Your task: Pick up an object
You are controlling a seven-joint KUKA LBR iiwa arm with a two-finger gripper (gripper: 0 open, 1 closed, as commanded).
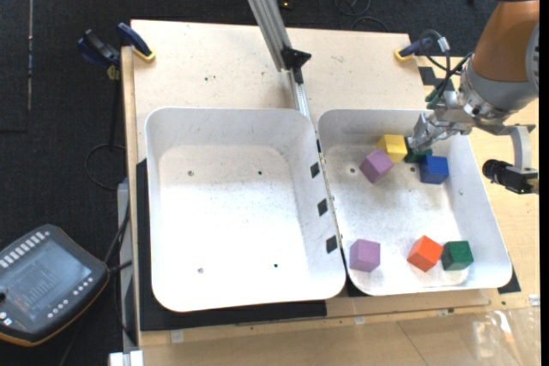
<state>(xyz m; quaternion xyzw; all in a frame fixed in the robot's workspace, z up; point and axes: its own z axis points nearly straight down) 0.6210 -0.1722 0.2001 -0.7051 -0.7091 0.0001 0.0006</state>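
**Gripper low in right bin, among the upper cubes**

The arm [506,39] entered from the right edge of the frame, orange band uppermost, and its gripper [418,152] sat low in the upper part of the right bin [489,219]. Its tip was down between the yellow cube [395,145] on its left and the blue cube [434,169] just below and right of it; a small dark green piece [413,157] showed at the tip. Opening of the claw: cannot tell, tip too small and dark to read, and no cube was clearly between it.

The cubes had no long axis. The upper purple cube [376,166] lay just left of and below the yellow one, turned corner-on. Lower in the bin: a second purple cube [364,255] near the left wall, and an orange cube [425,254] touching a green cube [457,255] near the lower right corner.

The left bin [171,133] lay alongside
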